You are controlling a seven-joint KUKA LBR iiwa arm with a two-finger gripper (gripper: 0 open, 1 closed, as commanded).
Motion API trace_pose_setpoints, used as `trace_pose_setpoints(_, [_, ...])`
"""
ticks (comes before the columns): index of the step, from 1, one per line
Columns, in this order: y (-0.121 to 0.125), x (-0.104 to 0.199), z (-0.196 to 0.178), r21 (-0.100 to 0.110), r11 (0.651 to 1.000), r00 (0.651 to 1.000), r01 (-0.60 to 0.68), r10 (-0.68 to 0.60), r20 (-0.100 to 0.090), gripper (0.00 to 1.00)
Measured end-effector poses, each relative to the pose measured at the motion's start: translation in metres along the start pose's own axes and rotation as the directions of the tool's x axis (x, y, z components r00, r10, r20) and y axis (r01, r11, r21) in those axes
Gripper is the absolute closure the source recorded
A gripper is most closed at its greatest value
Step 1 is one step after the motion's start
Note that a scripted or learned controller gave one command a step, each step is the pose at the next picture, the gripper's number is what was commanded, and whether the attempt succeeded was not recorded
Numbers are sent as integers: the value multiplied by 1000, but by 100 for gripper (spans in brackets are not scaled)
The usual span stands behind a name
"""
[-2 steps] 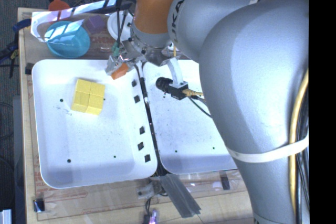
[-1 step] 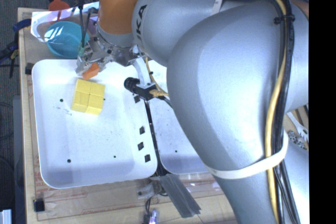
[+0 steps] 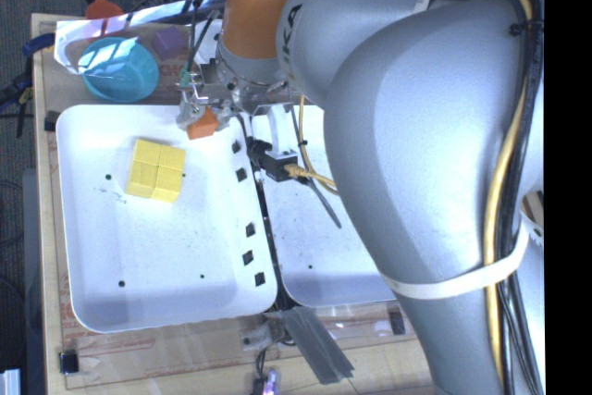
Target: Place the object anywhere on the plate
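Your small orange object (image 3: pixel 201 129) sits at the top edge of the left bin (image 3: pixel 111 291), right under the gripper (image 3: pixel 196 106), whose fingers appear to pinch it (the view is tight there). A yellow block (image 3: pixel 155 169) lies lower left of it, and a blue bowl (image 3: pixel 120 69) rests beyond the rim.

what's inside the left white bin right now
A yellow block lies in the left bin, and a small orange piece sits at the gripper near its far edge. The arm covers most of the right bin.
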State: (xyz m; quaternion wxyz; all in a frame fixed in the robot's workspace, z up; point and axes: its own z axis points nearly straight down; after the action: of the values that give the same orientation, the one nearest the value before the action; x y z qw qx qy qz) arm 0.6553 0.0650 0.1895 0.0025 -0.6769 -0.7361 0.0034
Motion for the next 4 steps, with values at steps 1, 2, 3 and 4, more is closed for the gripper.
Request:
trace_pose_setpoints(1, [-21,62,27,-2,984,984,176,-176,0,100])
trace_pose_setpoints(2, [0,-5,-1,-5,979,979,202,-202,1,100])
trace_pose_setpoints(3, [-17,64,21,-3,972,972,234,-234,1,100])
trace_pose_setpoints(4, [1,10,-1,-5,1000,1000,31,-31,1,100])
